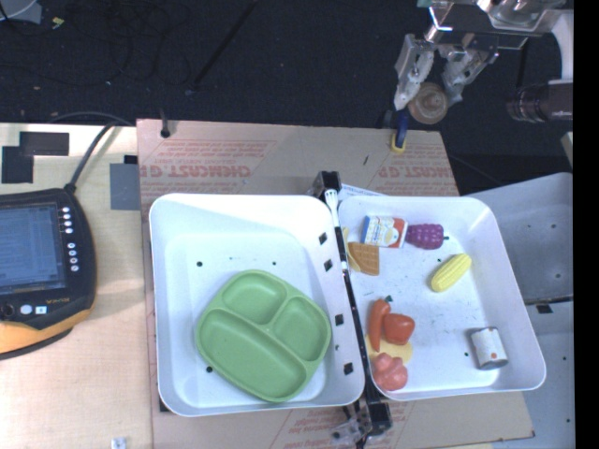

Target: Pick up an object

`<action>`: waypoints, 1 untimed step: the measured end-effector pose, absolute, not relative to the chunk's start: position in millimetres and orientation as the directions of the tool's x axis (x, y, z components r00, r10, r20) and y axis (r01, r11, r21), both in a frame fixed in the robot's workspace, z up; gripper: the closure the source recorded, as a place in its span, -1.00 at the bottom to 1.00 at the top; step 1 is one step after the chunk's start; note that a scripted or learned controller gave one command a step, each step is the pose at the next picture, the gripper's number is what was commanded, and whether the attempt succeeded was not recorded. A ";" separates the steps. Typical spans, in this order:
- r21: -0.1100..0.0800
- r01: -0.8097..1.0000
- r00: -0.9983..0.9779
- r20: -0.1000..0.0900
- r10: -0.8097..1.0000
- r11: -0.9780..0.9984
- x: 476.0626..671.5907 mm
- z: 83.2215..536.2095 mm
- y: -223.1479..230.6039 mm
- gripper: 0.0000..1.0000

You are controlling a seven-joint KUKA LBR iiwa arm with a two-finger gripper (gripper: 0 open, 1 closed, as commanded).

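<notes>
Camera view shows mirrored red print on cardboard [281, 162], unreadable; gripper [429, 92] pinches a brown round thing [430, 106], hard to identify.

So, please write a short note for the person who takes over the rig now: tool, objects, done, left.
Tool: raised beyond the bins' far edge, a round tan object between its fingers.
Right bin: carton, purple grapes, corn, silver can, red and orange toy foods.
Left bin: green divided plate.
Done: object lifted.
Left: nothing, unless it slips.
</notes>
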State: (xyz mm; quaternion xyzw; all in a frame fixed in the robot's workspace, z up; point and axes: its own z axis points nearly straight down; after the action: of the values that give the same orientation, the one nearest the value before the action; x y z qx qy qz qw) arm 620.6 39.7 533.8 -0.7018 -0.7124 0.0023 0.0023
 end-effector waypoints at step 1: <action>-0.008 1.000 -0.015 0.000 1.000 0.015 645.2 520.0 129.4 1.00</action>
State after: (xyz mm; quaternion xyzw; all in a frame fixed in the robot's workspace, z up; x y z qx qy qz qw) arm 645.2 129.4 520.0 -0.7018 -0.7124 0.0030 0.0028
